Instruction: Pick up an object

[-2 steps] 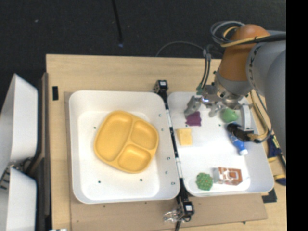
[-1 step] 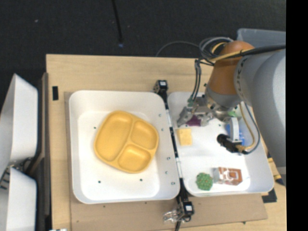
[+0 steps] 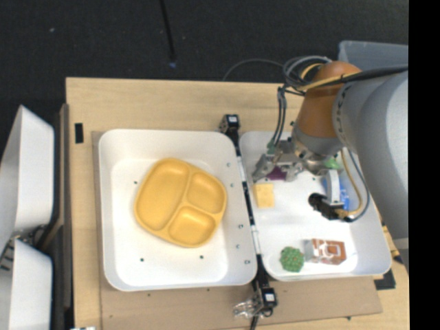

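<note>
Where hand [image 3: 277,165] reaches into right bin [image 3: 295,222] | purple object [image 3: 279,174] at its tip | grip: cannot tell

We see a big yellow plate [image 3: 180,202] with three dips. It lies flat in the middle of the left bin [image 3: 117,260]. In the right bin [image 3: 302,222], a small yellow square [image 3: 265,196] lies flat at 9 o'clock, near the wall. A bumpy green ball [image 3: 291,258] sits at 7 o'clock. Just beside it, at 6 o'clock, lies a white packet [image 3: 326,251] with brown-orange marks. A small purple thing [image 3: 278,174] peeks out at 10 o'clock, partly hidden. A blue and white thing [image 3: 337,188] lies at 3 o'clock, partly hidden too.
</note>
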Robot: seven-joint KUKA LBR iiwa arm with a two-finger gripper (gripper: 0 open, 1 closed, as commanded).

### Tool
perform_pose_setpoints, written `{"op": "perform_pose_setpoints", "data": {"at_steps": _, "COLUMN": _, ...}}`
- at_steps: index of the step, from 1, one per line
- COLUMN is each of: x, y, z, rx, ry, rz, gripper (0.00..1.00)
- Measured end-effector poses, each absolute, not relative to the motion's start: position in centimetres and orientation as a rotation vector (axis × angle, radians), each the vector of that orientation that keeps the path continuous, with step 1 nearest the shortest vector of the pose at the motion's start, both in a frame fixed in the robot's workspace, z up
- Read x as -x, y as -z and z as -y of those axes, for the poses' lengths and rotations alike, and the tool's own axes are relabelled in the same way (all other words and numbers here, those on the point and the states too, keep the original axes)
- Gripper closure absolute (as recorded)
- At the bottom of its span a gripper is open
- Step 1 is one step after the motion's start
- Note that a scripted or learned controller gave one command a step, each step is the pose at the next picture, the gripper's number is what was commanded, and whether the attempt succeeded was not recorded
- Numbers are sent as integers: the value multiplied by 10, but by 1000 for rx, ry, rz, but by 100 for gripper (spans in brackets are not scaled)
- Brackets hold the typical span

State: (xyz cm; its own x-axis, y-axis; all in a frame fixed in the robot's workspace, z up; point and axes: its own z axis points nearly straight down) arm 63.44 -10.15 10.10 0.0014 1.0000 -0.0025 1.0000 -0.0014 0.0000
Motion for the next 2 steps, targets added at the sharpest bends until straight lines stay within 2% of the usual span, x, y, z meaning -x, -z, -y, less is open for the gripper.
{"op": "perform_pose_setpoints", "data": {"at_steps": 1, "x": -635, "y": -113, "z": 103, "rx": -2223, "ry": -2, "rz": -2214, "gripper": 100}}
{"op": "perform_pose_setpoints", "data": {"at_steps": 2, "x": -633, "y": -159, "z": 108, "rx": -2221, "ry": -5, "rz": -2215, "gripper": 100}}
